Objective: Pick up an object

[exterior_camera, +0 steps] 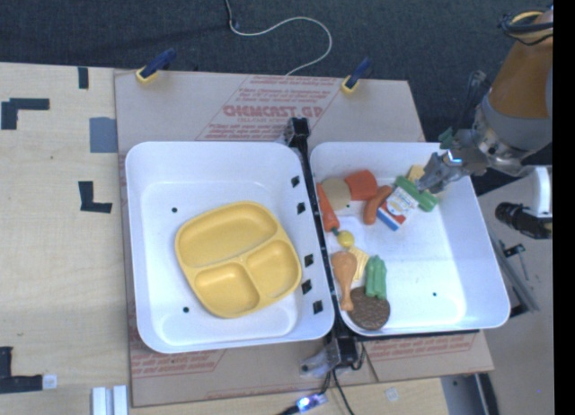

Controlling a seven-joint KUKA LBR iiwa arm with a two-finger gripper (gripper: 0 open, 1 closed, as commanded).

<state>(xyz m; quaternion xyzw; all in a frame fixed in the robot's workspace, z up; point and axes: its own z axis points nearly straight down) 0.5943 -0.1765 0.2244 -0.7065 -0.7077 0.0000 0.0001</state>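
Your gripper (437, 173) stands over the upper right of the right bin (449, 251), directly above a green item (415, 199) and a small blue-and-white carton (392, 216). Whether it is open or closed, you cannot tell at this angle. Nothing is visibly lifted: the carton and green item appear to rest on the bin floor, as do the orange block (361, 183), the drumstick (345, 271) and the brown disc (369, 311). The yellow tray (237, 257) lies in the left bin (153, 251). Judge the pick not yet achieved; grasp and lift remain.
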